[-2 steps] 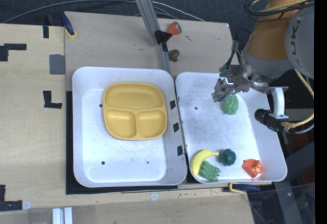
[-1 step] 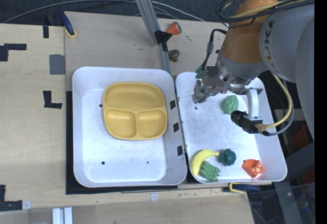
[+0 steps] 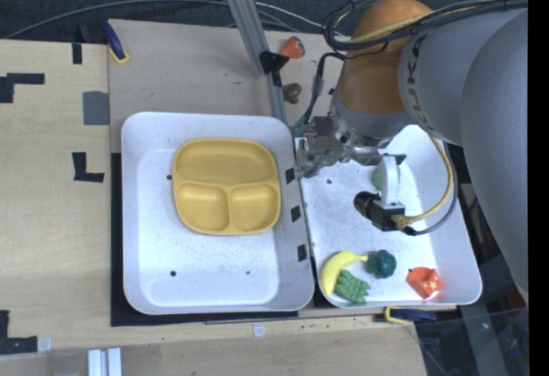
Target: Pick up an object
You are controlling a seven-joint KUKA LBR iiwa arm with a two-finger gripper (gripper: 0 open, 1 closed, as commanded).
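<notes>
Grey arm (image 3: 463, 91) with its orange band (image 3: 382, 27) comes in from the right and sits over the upper half of the right bin (image 3: 455, 280). Gripper (image 3: 310, 158) is low at the bin's upper-left corner, right by the divider between the two bins. Can't tell from this slanted top view how the pincer stands, and I can't see anything in it.

Candidate objects all sit along the near edge of the right bin, well apart from the gripper:
- yellow banana (image 3: 336, 264), curved, near the bin's lower-left corner
- green bumpy piece (image 3: 352, 287) touching the banana's lower side
- dark green broccoli-like toy (image 3: 382, 263) just beside the banana's right end
- small orange-red object (image 3: 424, 282) further right, apart from the others; exact shape unclear

A black-and-white part with a cable (image 3: 386, 194) sits mid-bin, between the gripper and the toys; looks like arm hardware.

Left bin (image 3: 141, 280) holds a yellow three-compartment plate (image 3: 227, 185), lying flat in its upper half, across the divider from the gripper.
</notes>
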